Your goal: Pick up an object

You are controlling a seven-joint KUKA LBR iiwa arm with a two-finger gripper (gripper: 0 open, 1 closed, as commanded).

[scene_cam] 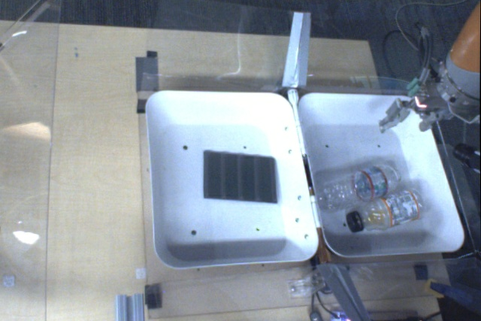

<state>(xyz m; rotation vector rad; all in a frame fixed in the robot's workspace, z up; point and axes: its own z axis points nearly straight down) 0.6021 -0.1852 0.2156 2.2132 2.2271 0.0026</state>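
While 2 clear plastic bottles point(372, 199) lie side by side near the front edge of the right shallow white bin point(342, 116), its rear half stays free. Their labels are unreadable. At that bin's rear right corner, the grey two-finger gripper point(408, 115) hangs spread wide, holding nothing.

Two bottles point(372, 199) lie side by side in the right bin point(331, 116).

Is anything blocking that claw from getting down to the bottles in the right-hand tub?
Nothing visible. The gripper hovers over the right bin's far corner; bare white floor separates it from the two bottles.
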